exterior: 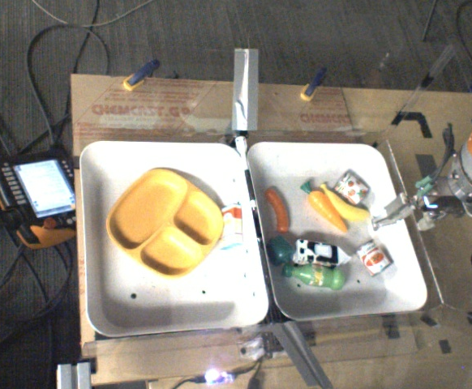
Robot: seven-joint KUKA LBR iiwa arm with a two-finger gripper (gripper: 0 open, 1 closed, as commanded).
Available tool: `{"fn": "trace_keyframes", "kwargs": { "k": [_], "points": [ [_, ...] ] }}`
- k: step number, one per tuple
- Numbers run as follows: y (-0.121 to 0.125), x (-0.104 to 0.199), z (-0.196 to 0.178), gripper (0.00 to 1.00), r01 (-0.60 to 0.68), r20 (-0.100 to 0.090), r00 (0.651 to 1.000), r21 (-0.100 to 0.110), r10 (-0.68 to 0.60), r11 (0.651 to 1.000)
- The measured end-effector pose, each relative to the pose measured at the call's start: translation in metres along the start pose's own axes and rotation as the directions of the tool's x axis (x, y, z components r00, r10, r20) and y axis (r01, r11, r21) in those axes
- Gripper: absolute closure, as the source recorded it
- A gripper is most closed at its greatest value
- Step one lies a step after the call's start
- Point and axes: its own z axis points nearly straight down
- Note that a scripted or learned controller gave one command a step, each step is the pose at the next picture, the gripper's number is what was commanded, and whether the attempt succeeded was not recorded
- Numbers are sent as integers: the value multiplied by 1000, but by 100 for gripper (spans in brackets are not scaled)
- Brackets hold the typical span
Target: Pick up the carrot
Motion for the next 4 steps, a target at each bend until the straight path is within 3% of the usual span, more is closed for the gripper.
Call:
{"fn": "trace_keyframes", "kwargs": {
  "k": [1,2,3,4],
  "points": [
    [80,57,96,0,107,0,994,0,-107,994],
    [127,40,175,0,90,8,996,-15,-90,996],
    [128,40,166,100,91,9,996,-16,-91,996],
    [128,40,166,0,91,8,996,-15,-90,996]
  ]
}}
